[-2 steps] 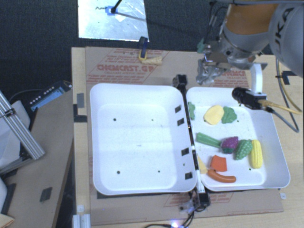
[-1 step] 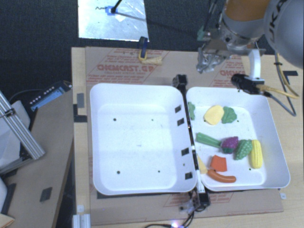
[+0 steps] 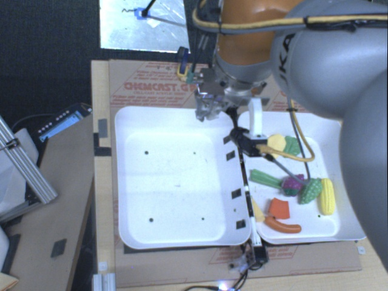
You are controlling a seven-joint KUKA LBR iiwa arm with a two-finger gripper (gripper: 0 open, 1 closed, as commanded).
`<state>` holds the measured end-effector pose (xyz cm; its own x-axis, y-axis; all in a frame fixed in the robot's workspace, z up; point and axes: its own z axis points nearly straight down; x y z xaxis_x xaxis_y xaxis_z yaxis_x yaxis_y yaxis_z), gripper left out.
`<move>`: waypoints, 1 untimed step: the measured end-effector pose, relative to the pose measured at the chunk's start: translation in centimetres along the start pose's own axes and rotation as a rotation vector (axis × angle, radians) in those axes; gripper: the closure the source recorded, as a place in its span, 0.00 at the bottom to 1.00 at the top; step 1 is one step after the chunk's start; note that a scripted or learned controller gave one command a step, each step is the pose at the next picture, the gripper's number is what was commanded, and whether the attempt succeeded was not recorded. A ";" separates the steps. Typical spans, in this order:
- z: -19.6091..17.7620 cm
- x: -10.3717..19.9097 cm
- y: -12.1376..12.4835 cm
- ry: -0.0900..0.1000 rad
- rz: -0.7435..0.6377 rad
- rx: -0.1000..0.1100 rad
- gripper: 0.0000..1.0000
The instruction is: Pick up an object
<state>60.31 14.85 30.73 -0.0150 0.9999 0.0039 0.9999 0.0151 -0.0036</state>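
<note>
I hang at the far rim of the left bin (image 3: 145, 162), my jaws low over its back right corner, and whether they are spread or pressed together I cannot tell, nor can I see anything between them. The toys lie well off to my right and nearer the desk's front, in the right bin (image 3: 327, 226): corn cob (image 3: 327, 196), orange block (image 3: 279, 208), sausage (image 3: 282, 225), purple piece (image 3: 292, 184).

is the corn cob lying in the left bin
No, the corn cob lies in the right bin, near its right edge, beside the other toy foods.
</note>
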 end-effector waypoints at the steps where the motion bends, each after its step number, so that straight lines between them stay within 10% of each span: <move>1: 1.9 -0.1 3.8 -0.004 0.009 -0.007 1.00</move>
<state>64.12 14.83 28.81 -0.0058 1.0000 -0.0002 1.0000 0.0058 0.0033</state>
